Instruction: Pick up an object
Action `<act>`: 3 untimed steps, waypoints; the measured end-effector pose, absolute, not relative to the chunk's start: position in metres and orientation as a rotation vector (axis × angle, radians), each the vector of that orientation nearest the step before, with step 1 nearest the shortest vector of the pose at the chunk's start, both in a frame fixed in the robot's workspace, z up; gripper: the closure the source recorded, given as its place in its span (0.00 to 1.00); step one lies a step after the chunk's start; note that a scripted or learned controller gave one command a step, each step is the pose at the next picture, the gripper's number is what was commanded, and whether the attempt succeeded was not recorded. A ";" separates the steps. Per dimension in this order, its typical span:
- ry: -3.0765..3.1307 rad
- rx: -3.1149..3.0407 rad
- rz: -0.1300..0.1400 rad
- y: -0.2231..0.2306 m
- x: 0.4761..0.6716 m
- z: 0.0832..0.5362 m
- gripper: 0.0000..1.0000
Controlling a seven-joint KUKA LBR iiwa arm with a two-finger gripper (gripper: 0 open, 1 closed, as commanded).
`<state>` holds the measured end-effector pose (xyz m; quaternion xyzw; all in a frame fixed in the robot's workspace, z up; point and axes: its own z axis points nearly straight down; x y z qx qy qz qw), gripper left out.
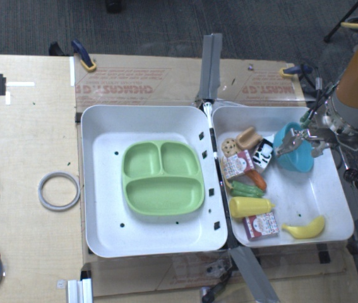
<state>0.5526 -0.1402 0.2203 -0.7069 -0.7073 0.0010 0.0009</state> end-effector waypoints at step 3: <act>-2.278 -2.205 -0.025 -0.100 0.569 0.107 0.00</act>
